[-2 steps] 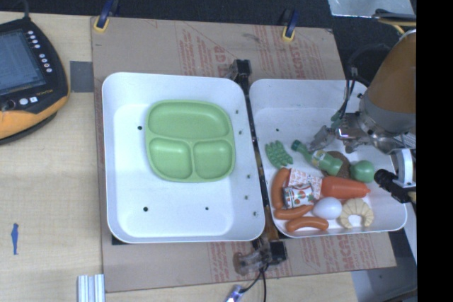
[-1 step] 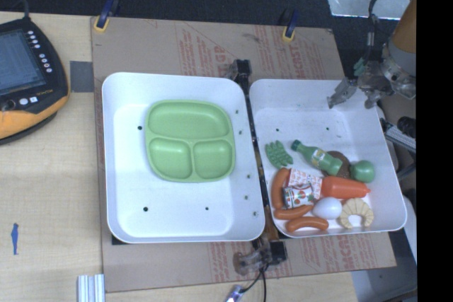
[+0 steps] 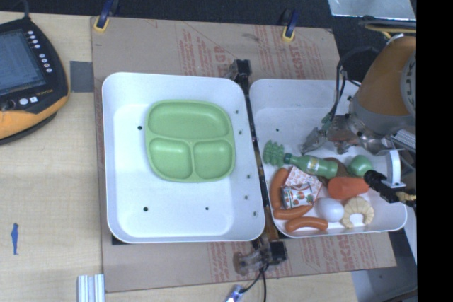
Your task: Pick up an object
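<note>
Toy food fills the near half of the right bin (image 3: 283, 99), and any piece of it could be the thing to lift. We see a green bottle (image 3: 316, 166) lying on its side, pointing left to right, with a dark green leafy piece (image 3: 273, 152) just beside its left end. Near of the bottle lies a small printed carton (image 3: 300, 189) in red and white, flanked on its left by an orange-red sausage (image 3: 280, 180); a second sausage (image 3: 306, 225) lies against the bin's near wall. To the right of the carton we find a white egg (image 3: 330, 209), a pale, knobbly piece (image 3: 359, 211) and a red-orange piece (image 3: 347, 187), with a round green piece (image 3: 359, 165) just beyond it.

The gripper (image 3: 316, 138) hangs over the middle of the right bin, its metal tips pointing down and left, just on the far side of the bottle. We cannot tell whether it is parted or closed, nor whether it touches the bottle. We see nothing between the tips.

The arm (image 3: 386, 85) comes in from the right, its orange band tilted above the bin's right edge, the grey wrist leaning leftward and down.

The left bin (image 3: 120, 208) holds a light green divided plate (image 3: 190, 140), lying flat in its far half.
</note>
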Robot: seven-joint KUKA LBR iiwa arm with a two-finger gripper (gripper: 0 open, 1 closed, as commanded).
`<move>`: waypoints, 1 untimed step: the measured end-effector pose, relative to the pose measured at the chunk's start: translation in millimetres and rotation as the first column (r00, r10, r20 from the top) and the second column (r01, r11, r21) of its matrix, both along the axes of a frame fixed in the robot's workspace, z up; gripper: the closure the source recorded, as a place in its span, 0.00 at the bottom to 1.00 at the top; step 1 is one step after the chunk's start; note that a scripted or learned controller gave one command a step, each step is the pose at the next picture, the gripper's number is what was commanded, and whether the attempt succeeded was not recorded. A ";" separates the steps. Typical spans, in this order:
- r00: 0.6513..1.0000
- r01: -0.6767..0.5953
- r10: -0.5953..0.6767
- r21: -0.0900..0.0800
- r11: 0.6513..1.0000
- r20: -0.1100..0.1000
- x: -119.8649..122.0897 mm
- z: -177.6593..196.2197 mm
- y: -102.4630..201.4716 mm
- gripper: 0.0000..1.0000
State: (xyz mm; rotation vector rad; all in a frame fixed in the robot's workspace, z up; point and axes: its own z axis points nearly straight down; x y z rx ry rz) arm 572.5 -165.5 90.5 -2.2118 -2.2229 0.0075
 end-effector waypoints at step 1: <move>1.000 0.001 -0.001 -0.002 1.000 0.007 43.0 126.4 -46.7 0.00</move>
